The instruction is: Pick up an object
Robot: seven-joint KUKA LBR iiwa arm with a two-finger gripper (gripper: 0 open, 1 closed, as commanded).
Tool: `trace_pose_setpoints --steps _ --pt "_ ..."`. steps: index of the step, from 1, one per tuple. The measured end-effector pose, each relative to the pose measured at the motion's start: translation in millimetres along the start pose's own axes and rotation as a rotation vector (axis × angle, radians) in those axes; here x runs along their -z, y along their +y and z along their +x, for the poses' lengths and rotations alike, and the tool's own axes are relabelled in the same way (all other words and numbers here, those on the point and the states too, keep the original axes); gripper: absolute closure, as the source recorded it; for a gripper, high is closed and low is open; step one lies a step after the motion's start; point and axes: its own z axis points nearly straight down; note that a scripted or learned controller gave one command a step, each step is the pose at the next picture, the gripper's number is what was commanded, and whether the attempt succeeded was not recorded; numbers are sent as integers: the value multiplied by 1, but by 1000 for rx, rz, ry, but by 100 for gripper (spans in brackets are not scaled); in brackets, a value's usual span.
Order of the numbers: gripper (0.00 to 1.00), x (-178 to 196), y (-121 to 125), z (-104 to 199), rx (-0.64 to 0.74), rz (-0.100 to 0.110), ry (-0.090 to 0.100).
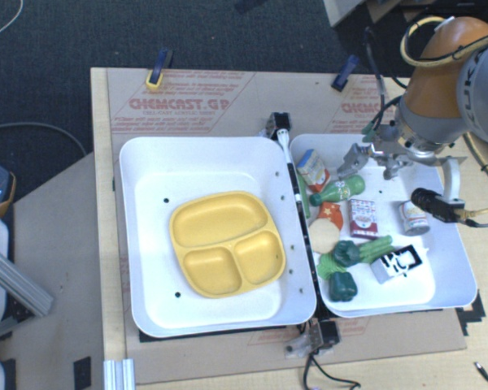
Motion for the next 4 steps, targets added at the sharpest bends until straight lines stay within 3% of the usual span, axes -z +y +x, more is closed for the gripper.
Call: trace_pose_setpoints --steps 1,2,3,4 --pt "0 -50 -5 -4 -3 -12 4" --pt "0 -68 -3 -5 -1 -10 -2" --pt "100 -60 -4 -4 -3 -5 -1" --pt "100 -11 1 -12 -2 -14 -4"
